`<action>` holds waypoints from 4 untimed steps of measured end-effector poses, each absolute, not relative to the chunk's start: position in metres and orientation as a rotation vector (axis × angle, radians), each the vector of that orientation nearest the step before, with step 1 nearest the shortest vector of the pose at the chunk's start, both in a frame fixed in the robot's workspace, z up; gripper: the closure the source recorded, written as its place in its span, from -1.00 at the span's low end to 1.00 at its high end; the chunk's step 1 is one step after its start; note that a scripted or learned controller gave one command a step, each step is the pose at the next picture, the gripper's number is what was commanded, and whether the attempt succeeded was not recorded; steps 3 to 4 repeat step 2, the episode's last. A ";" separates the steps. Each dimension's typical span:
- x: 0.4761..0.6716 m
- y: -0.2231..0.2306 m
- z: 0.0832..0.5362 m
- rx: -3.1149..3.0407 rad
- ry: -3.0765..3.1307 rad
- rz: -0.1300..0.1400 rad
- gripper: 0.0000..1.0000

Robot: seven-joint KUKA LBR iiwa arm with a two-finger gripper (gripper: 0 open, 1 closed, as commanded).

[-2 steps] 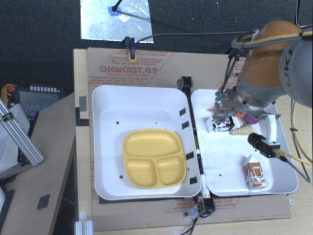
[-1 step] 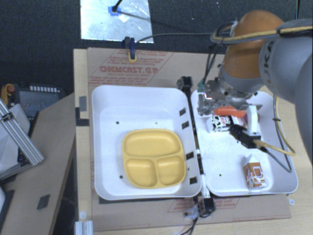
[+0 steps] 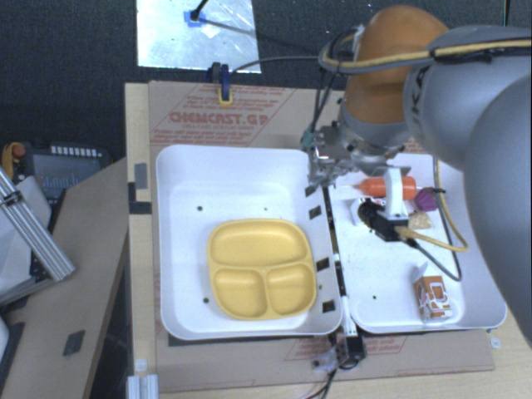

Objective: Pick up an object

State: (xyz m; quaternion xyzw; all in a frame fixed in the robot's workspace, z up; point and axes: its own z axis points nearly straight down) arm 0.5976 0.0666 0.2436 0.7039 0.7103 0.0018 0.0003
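This is a robotics lab or test bench, not a home. A large grey robot arm (image 3: 474, 98) with an orange band (image 3: 391, 48) and loose cables fills the upper right of the frame. Two shallow white bins (image 3: 179, 223) sit side by side on a sheet of printed cardboard (image 3: 220, 116) at the centre, held by a yellow clamp (image 3: 223, 86) near the top. A handheld control unit (image 3: 58, 169) with buttons lies at the left edge, beside an aluminium rail (image 3: 33, 231). A shiny metal plate (image 3: 195, 23) marked with blue tape rests on dark carpet at the upper left.
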 end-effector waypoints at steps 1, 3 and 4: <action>0.616 0.102 0.228 2.212 2.230 0.003 1.00; 0.616 0.100 0.229 2.214 2.227 0.002 -1.00; 0.616 0.100 0.229 2.214 2.227 0.002 -1.00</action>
